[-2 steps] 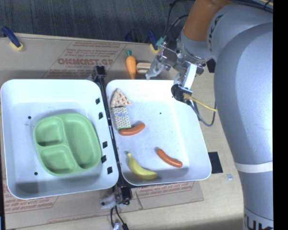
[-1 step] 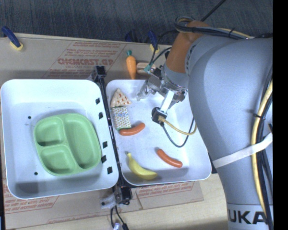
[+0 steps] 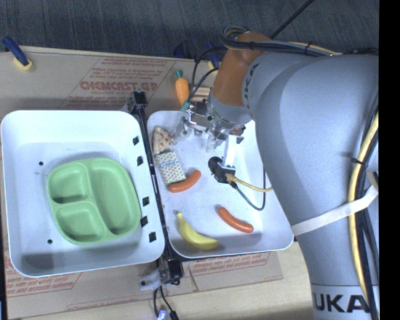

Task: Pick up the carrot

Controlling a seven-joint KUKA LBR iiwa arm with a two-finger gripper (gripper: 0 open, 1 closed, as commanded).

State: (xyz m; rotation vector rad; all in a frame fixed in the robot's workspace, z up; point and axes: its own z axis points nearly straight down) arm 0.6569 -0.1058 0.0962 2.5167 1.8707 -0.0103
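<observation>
The gripper (image 3: 203, 127) hangs in the right bin (image 3: 270, 235), fingers unclear, so it should move toward eleven o'clock to the carrot (image 3: 181, 89) outside the rim.

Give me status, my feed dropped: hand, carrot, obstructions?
Hand low over right bin's far end. Carrot outside the bin, on cardboard past its far rim. Ungrasped. Rim between hand and carrot.

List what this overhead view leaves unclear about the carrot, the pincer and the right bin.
- Pincer: its fingers are small and blurred in the camera view, so their state is unreadable.
- Carrot: its lower end merges with the pincer; contact is unclear.
- Right bin: the arm covers its right side.
</observation>
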